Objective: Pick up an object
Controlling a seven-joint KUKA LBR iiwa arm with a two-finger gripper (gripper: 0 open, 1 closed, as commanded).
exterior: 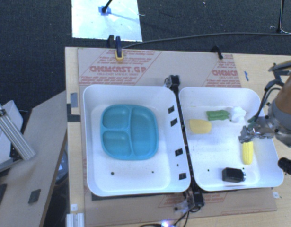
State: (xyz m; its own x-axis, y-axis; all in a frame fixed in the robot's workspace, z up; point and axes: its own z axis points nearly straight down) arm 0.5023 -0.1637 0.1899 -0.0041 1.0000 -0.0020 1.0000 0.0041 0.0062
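White plastic walls hem in everything I might take: the right bin (266, 174) holds four loose things, the left bin (95, 174) only a blue divided plate (130, 131) lying flat in its middle. My gripper (244, 137) hangs low over the right bin's right half, reaching in from the right edge, just above the far end of the yellow corn cob (248, 152). That cob lies lengthwise near-to-far, which I judge suits a pinch across its narrow width. Whether my fingers are spread or pressed together I cannot tell; they blur into a dark grey lump, and nothing shows between them, so I claim no hold.

Farther and to the left lie a pale yellow piece (200, 126) and a green piece (217, 115), with a small white lump (238, 113) at the green one's right end. A black block (233, 175) sits near the front wall, apart from the cob. I judge the cob my nearest target.
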